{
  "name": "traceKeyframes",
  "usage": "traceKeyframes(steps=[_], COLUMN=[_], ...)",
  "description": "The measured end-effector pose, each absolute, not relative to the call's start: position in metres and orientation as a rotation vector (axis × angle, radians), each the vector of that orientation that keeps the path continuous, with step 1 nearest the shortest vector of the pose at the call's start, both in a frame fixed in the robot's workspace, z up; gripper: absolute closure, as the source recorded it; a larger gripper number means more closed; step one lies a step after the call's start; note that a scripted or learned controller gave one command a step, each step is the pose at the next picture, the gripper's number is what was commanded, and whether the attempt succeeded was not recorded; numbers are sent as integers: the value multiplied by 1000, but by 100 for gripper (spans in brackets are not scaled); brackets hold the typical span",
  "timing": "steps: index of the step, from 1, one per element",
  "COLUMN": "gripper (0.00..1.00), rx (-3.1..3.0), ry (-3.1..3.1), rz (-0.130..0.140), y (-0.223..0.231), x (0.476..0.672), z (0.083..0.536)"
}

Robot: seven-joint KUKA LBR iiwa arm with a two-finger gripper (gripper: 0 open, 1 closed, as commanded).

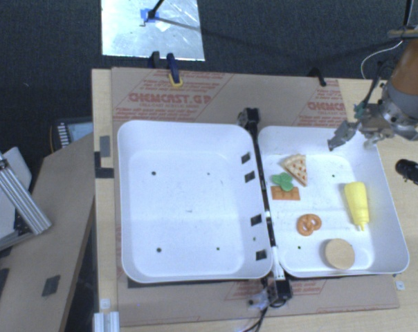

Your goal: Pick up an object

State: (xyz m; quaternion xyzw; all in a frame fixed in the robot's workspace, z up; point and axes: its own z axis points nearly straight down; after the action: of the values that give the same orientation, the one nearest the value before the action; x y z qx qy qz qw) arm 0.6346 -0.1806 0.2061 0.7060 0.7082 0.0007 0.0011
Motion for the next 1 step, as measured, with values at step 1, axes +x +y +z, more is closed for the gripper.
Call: traceKeyframes(steps=[1], gripper=[0], rx=[2209], ry=[2231], rz=[7], y=[-120], x=[649], z=[224])
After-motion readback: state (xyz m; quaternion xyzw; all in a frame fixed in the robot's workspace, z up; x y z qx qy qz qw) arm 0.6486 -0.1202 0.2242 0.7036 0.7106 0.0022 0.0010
